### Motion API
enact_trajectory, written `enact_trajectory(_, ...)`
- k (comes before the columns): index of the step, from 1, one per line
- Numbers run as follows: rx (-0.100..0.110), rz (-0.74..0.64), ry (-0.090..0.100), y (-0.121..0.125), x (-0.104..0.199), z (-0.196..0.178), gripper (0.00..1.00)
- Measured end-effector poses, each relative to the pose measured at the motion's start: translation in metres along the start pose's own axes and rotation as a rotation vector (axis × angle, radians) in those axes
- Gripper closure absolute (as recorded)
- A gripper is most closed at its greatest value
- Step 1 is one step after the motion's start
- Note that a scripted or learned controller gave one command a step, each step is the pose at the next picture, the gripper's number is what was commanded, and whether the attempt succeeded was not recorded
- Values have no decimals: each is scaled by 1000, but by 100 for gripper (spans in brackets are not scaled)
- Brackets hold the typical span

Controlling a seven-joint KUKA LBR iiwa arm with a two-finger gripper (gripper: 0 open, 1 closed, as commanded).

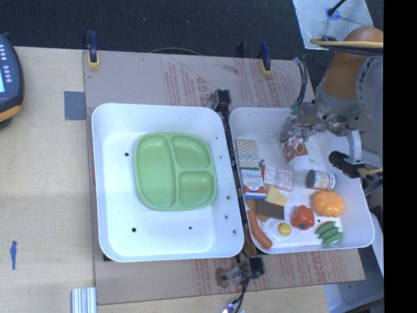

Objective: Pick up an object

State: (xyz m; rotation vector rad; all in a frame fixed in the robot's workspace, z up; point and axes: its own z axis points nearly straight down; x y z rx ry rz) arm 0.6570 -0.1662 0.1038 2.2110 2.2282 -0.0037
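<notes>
My gripper (296, 133) hangs over the far part of the right bin (365, 235), reaching in from the right. A small red-brown snack packet (294, 149) sits tilted right under it, its top edge caught between the fingertips, so the gripper is shut on it. Closer to the front of the same bin lie a small dark-capped jar (321, 180), an orange fruit (328, 203), a red pepper (302, 217), green pea pods (329, 232), a yellow ball (284, 228), a hot dog (258, 230), a cheese wedge (275, 196) and several small cartons (277, 177).
The left bin (107, 194) holds a green divided plate (174, 171). A checkered packet (246, 154) lies along the right bin's left wall. The arm's grey body (355, 109) covers the bin's far right corner. A dark handheld device (8, 77) rests at the bench's far left.
</notes>
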Motion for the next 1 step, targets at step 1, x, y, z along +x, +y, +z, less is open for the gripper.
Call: enact_trajectory(1, -4, -4, 6, -40, 86, -95, 100)
